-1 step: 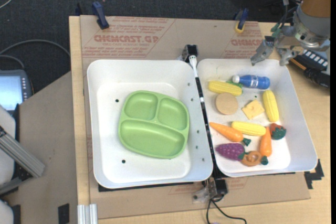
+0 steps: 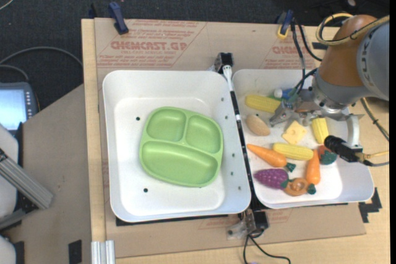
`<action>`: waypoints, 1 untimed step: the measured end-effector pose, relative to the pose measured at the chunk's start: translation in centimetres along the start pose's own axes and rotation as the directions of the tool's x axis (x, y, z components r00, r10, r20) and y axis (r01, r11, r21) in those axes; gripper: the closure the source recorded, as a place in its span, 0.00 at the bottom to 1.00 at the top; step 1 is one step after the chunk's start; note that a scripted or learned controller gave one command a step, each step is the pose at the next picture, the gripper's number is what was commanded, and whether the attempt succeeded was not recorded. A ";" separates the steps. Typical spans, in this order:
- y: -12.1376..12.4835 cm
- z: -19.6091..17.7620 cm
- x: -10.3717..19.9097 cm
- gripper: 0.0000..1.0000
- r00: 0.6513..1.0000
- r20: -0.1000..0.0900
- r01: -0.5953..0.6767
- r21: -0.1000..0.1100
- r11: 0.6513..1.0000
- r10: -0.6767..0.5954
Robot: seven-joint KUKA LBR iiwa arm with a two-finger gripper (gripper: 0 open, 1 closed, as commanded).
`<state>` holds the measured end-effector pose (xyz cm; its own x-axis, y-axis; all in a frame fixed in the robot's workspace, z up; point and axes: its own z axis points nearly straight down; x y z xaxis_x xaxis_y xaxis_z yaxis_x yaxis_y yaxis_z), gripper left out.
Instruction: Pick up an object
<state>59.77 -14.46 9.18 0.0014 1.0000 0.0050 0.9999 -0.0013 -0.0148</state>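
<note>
Bench: brown board, clamped, dark carpet behind. Left bin: green divided plate. Right bin: corn cobs, carrots, purple grapes, cheese wedge. Gripper: low over right bin beside cheese wedge; finger state cannot be told, hold unconfirmed.

Robot lab: clamped bench, cables.

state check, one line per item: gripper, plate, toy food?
gripper: low in the right bin, over the toy food; grasp unclear
green divided plate: flat in the left bin, compartments bare
corn cobs: lying loose
carrots: lying loose
grapes: lying at the front
cheese wedge: lying by the gripper
</note>
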 end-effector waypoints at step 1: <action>-8.6 1.0 2.7 0.00 1.000 0.001 0.000 -0.005 1.000 0.000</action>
<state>51.18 -11.73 8.33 0.0016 1.0000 0.0044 0.9999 -0.0016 -0.0102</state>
